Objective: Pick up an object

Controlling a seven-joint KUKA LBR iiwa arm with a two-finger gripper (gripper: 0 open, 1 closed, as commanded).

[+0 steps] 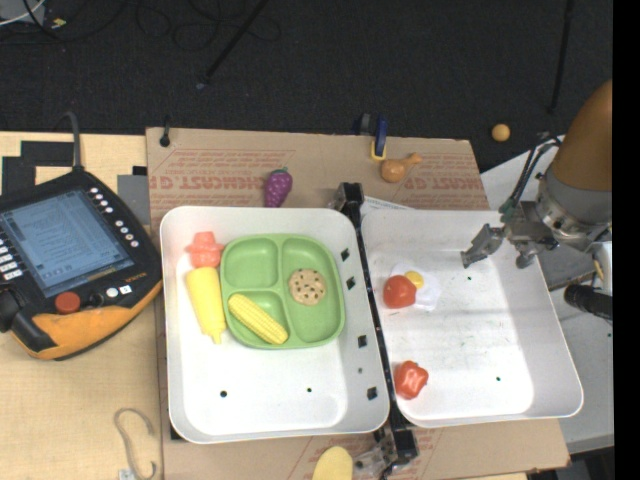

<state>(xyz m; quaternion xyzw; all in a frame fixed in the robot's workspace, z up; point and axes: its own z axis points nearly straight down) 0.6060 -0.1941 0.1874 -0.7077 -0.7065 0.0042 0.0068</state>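
My gripper (500, 252) hangs over the upper right part of the right bin (480, 368), its two fingers spread apart and open with nothing between them. A red tomato (399, 291) lies in that bin's left side, touching a white fried egg with a yellow yolk (418, 284). A red pepper (410, 378) rests near the bin's lower left corner. All three sit well left of the gripper. The left bin (260, 398) holds a green divided plate (282, 290) with a cookie (307, 287) and a corn cob (258, 319), plus a yellow bottle (205, 301) and a pink piece (204, 249).
A teach pendant (70, 258) lies left of the bins. Purple grapes (277, 186) and an orange-brown toy (398, 167) sit on the cardboard behind the bins. A yellow object (333, 463) lies at the front edge. A small orange ball (500, 132) is at the back right.
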